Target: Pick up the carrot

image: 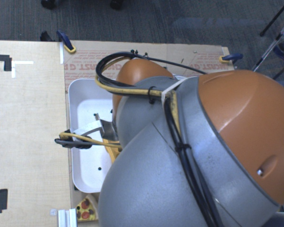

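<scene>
My grey and orange arm (pixel 194 145) reaches in from the right and hides most of both bins. It hangs over the left white bin (pixel 85 98), of which the left strip of floor and wall shows. A dark metal part of the gripper (pixel 104 128) pokes out from under the arm's left edge, above the bin floor. A yellow and black cable loop (pixel 75 140) sticks out to the left over the bin's rim.
A toy pizza slice (pixel 86 209) lies just past the bin's near end. Brown cardboard (pixel 132 63) with blue-yellow clamps (pixel 66 41) lies behind the bins. The light wooden bench (pixel 26 126) spreads to the left.
</scene>
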